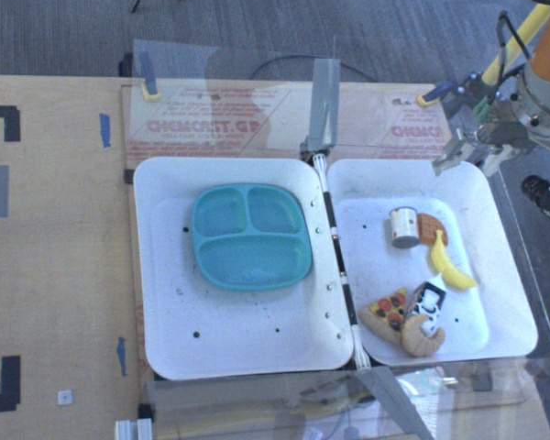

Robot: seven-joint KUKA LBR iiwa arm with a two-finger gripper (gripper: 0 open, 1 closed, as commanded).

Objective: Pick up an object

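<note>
Two white bins side by side on the bench (55,246). Left bin (156,337): one teal plate (252,236) with three parts, in the middle. Right bin (504,319): a small can (403,226) near the middle, a yellow banana (449,266) at 3 o'clock from the can, a pizza slice toy (390,311) at 6 o'clock, a black-and-white toy (428,301) just beside the slice. Tool (472,149) up at 1 o'clock from the can, above the bin's far right corner. Holding nothing; open or closed, cannot tell. Probably the start: nothing picked yet. Next: down and toward 7 o'clock, over one toy, then a grab.
</note>
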